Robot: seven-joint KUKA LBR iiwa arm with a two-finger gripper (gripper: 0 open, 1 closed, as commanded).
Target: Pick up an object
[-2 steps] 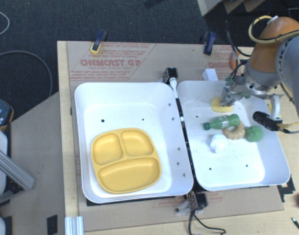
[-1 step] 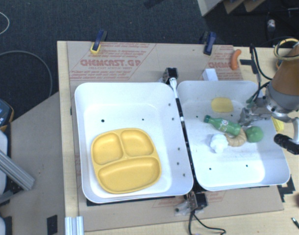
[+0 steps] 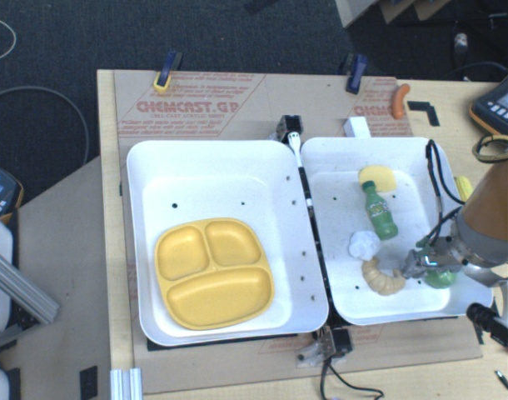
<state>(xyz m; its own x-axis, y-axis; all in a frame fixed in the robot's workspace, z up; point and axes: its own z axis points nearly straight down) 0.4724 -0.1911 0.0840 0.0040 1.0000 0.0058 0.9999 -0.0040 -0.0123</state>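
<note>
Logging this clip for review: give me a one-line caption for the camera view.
Gripper low in the right bin beside a tan croissant-shaped toy, green bottle nearby; yellow divided tray in the left bin.

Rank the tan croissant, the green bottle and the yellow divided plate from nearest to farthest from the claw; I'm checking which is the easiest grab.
From the claw:
1. Tan croissant, just to its left in the right bin.
2. Green bottle, further up in the same bin.
3. Yellow divided plate, far left, in the left bin.
</note>
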